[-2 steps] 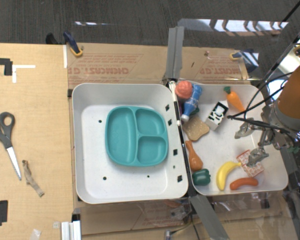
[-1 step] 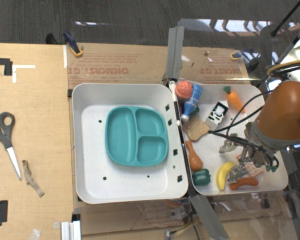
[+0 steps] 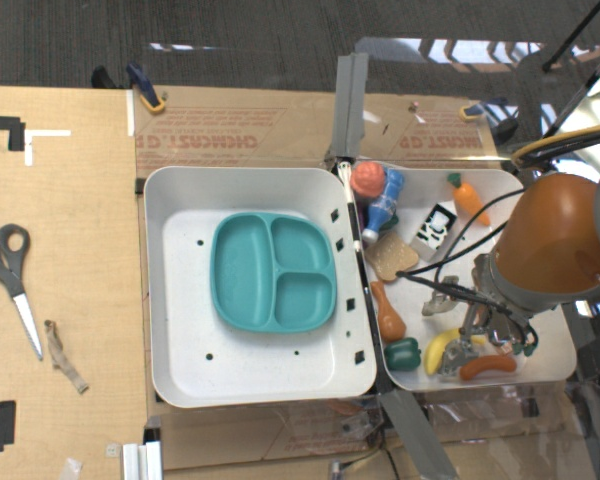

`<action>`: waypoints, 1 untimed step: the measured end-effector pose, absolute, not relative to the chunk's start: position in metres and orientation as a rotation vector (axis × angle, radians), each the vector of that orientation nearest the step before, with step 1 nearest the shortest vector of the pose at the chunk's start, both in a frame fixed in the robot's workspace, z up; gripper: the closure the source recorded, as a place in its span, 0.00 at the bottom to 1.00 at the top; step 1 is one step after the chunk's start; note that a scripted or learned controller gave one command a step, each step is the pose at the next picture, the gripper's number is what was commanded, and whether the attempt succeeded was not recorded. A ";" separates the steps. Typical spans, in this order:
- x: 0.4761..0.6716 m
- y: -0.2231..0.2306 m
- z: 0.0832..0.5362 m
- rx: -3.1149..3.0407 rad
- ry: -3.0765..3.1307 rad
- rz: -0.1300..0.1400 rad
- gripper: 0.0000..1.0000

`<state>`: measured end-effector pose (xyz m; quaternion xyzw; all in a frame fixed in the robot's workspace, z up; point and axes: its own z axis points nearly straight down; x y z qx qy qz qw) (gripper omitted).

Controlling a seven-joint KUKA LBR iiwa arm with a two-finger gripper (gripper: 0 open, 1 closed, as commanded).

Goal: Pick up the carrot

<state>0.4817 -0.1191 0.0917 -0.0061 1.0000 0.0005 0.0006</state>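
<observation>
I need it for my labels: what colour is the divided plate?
Teal; the divided plate shows in the camera view.

Robotics lab bench, not a home: light wood benchtop [image 3: 60, 268] with black tape corner marks [image 3: 5, 133], two white bins [image 3: 165, 288] set on flattened cardboard [image 3: 240, 133], loose cables. Scissors [image 3: 10, 278] lie on the bench at left. Right bin holds toy plastic food [image 3: 420, 353]; left holds a teal divided plate [image 3: 274, 272].

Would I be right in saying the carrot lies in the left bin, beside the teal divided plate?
Not quite: the camera view shows the carrot in the right bin, near its far edge. The teal divided plate sits alone in the left bin.
</observation>
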 end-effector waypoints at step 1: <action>0.569 -0.180 0.129 0.310 3.120 -0.001 0.00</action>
